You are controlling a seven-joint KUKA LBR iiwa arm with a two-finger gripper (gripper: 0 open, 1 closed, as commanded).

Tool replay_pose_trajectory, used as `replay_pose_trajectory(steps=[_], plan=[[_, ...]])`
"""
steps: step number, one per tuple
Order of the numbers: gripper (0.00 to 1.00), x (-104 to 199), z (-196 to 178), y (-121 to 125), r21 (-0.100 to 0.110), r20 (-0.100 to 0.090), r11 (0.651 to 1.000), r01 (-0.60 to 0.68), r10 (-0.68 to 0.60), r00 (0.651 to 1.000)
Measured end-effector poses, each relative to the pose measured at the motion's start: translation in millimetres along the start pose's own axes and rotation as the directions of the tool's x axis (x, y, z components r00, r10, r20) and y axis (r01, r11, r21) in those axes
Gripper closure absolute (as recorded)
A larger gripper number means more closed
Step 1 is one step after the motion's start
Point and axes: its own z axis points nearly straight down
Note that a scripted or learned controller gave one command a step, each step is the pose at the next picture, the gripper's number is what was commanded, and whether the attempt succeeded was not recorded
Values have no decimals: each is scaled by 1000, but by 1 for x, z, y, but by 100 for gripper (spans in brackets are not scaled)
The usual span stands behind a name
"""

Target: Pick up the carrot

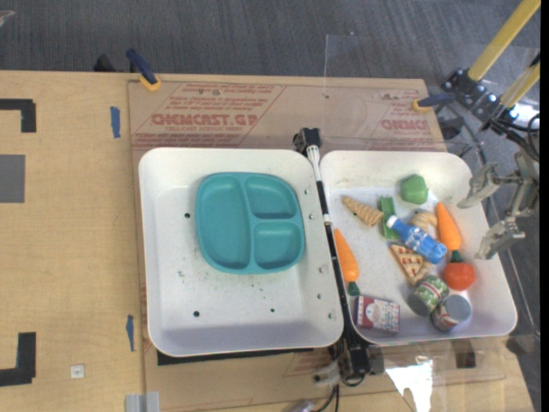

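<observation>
My gripper hangs over the right rim of the right bin, its two pale fingers spread apart with nothing between them, so it is released and carrying no load. It sits at the edge rather than over the pile, which I judge leaves the clutter in plain sight for choosing a target.

There are two orange, tapered things that could answer to "carrot". One carrot lies near the right side of that bin, just beside the blue-capped bottle and above the tomato. A second carrot lies along the bin's left wall, close against the divider between the bins (awkward for fingers, I expect, since the wall would block one side).

The nearer one looks the better pick: it is close to my gripper and has some free floor on its right flank, though the bottle crowds its left. Around them sit an ice-cream cone, a green apple, a waffle piece, two cans and a small carton.

The teal divided plate lies alone in the left bin, likely a drop-off spot.
</observation>
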Motion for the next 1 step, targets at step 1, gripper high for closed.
replay_pose_trajectory(steps=[1], plan=[[0, -2, 169, 9, -3, -11, 998, -71, 71, 997]])
